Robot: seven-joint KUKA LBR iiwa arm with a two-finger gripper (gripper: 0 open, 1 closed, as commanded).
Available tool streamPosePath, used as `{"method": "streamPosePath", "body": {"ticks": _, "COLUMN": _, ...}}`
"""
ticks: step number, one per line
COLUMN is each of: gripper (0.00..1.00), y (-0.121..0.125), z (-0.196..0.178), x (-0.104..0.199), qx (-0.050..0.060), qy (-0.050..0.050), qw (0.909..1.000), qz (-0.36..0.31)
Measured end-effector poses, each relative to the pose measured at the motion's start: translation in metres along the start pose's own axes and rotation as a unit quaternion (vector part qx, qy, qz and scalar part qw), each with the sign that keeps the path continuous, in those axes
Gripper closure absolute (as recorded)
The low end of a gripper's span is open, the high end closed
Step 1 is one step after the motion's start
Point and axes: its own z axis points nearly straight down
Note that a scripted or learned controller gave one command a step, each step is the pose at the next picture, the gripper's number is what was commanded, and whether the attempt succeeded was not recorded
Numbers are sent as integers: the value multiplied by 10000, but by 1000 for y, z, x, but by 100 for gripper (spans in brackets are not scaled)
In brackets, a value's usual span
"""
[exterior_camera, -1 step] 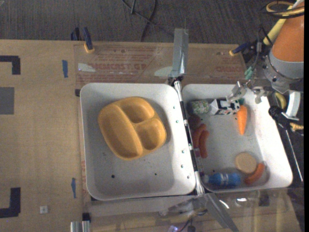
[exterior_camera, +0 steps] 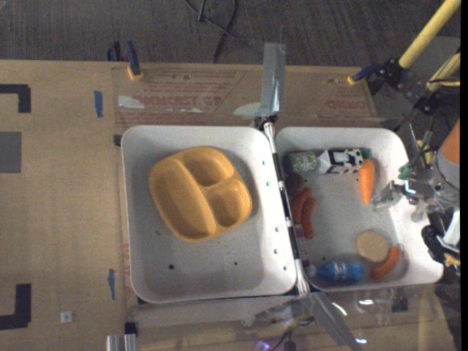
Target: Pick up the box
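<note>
At the near edge of the right bin (exterior_camera: pixel 398 141), a blue bottle (exterior_camera: pixel 340 271) lies along the front wall, with a round tan disc (exterior_camera: pixel 372 246) and an orange sausage-like piece (exterior_camera: pixel 388 263) beside it toward the near right corner. Farther in, two red sausages (exterior_camera: pixel 305 212) lie close to the bin's left wall.

The gripper (exterior_camera: pixel 411 194) hangs over the right edge of this bin, about midway along it. It is too tangled with its own cables and metal parts to make out, so whether it is spread or pressed together I cannot tell. Nothing shows between its tips.

An orange carrot (exterior_camera: pixel 366 180) lies between the gripper and the far wall. The box (exterior_camera: pixel 345 159), a small carton with black and white cow patches, lies on its side against the far edge of the right bin, touching a green packet (exterior_camera: pixel 303 161) toward the far left corner.

The left bin (exterior_camera: pixel 139 232) carries a yellow divided tray (exterior_camera: pixel 200 193) near its middle.

As I judge it, the task is at its start: the box rests untouched on the bin floor, apart from the gripper. Reaching over it, descending, closing and lifting all remain.
</note>
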Motion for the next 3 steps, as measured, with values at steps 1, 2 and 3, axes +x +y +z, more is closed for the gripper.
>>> {"method": "streamPosePath", "body": {"ticks": 1, "gripper": 0, "y": -36, "z": 35, "x": 8, "qx": -244, "qy": -47, "qw": 9994, "qz": -229}}
{"method": "streamPosePath", "body": {"ticks": 2, "gripper": 0, "y": -52, "z": -297, "x": 9, "qx": -35, "qy": -33, "qw": 9998, "qz": 193}}
{"method": "streamPosePath", "body": {"ticks": 3, "gripper": 0, "y": -54, "z": -249, "x": 17, "qx": -21, "qy": -29, "qw": 9995, "qz": -313}}
